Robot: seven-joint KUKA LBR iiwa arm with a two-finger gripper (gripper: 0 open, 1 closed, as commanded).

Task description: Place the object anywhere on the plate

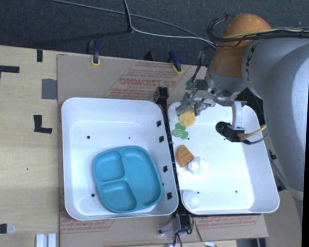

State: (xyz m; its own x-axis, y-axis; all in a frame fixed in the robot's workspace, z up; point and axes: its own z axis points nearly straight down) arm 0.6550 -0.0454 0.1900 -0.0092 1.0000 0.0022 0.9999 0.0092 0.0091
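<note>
Camera view: the arm [271,64] is seen over the right bin [245,171], at its far left corner. A blue divided plate [127,179] is seated in the left bin [82,116], toward its near edge. The gripper [188,111] is closed on a yellow object [186,118]. A green piece [180,131], an orange piece [184,155] and a white piece [194,166] are noted along the right bin's left edge.
</note>
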